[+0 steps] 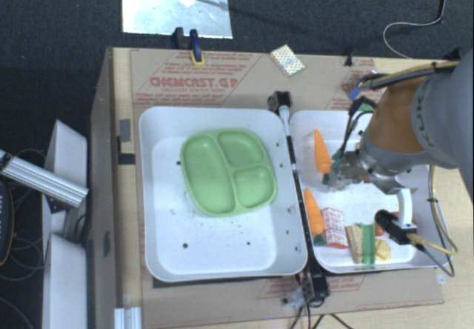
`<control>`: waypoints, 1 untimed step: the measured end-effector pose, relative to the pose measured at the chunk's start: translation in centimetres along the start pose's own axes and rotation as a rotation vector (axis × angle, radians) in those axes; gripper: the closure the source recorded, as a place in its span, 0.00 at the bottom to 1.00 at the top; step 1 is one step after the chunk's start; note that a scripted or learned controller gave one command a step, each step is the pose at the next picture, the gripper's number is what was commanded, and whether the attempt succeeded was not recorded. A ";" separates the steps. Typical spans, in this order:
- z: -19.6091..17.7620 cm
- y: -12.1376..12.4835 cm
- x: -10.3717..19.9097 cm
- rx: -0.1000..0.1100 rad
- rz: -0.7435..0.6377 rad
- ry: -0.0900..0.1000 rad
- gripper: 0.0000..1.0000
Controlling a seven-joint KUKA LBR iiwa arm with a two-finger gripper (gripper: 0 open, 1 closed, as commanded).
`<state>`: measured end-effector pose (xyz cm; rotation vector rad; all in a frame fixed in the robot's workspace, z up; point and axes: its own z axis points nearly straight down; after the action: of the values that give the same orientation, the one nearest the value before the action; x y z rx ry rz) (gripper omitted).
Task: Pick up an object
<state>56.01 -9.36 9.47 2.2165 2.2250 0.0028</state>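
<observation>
Fingertips of the gripper (335, 176) hang low in the right bin (415, 264), just beside the orange carrot (321, 151); whether they are spread or closed, I cannot tell.

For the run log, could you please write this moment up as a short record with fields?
left bin: white, holds a green divided plate
right bin: white, holds two orange carrots, one at the upper left, one along the left wall; a red-and-white packet; a sandwich-like piece near the front
arm: reaches in from the right, over the right bin
gripper: low beside the upper carrot; finger state unclear
outside bins: small patterned block on the bench behind
</observation>
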 end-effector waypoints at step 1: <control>0.0 0.0 0.0 -0.001 0.000 0.000 0.00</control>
<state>56.03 -9.35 9.47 2.2162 2.2246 0.0038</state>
